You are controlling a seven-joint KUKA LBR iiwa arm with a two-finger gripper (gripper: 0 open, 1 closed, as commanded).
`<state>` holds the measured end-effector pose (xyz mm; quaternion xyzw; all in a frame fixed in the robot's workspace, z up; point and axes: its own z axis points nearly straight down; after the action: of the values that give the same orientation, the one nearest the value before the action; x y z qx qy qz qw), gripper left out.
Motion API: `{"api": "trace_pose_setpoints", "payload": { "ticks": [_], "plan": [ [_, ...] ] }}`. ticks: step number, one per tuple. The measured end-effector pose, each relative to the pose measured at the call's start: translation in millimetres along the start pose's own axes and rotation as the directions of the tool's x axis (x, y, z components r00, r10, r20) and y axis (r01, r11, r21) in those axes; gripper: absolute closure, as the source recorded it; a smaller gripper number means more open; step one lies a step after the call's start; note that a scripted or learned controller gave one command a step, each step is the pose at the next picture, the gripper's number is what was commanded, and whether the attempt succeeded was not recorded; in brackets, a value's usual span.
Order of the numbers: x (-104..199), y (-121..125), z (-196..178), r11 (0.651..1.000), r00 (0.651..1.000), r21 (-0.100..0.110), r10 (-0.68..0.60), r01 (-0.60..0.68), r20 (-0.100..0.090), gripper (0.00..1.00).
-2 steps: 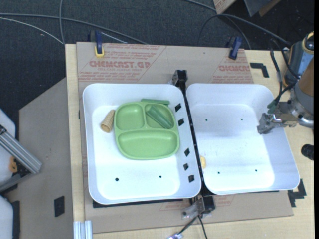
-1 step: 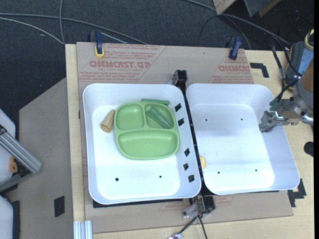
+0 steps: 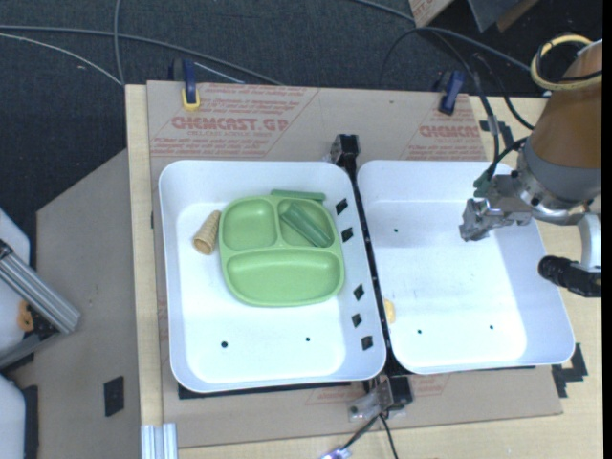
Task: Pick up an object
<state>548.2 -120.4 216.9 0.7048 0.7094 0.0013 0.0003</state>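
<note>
A green divided plate (image 3: pixel 281 252) lies in the left bin (image 3: pixel 191 342), with a darker green piece (image 3: pixel 308 224) resting in its upper right compartment. A tan cone-shaped piece (image 3: pixel 206 231) lies just left of the plate on the bin floor. My gripper (image 3: pixel 475 226) hangs over the upper right part of the right bin (image 3: pixel 459 342), far from the plate. Nothing shows between its fingers.
A small yellow-orange bit (image 3: pixel 388 311) sits at the divider between the bins. Black clips (image 3: pixel 345 149) run along that divider. Blue clamps (image 3: pixel 190 94) hold the cardboard base at the back. Cables trail over the dark floor behind the bench.
</note>
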Motion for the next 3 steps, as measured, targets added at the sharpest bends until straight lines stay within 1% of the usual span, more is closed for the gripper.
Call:
{"api": "trace_pose_setpoints", "payload": {
  "ticks": [1, 3],
  "plan": [
    [42, 20, 5, 1.000, 1.000, 0.000, 0.001, -0.001, 0.001, 1.00],
    [126, 78, 0, 1.000, 1.000, -0.001, 0.001, -0.001, -0.001, 1.00]
  ]
}}
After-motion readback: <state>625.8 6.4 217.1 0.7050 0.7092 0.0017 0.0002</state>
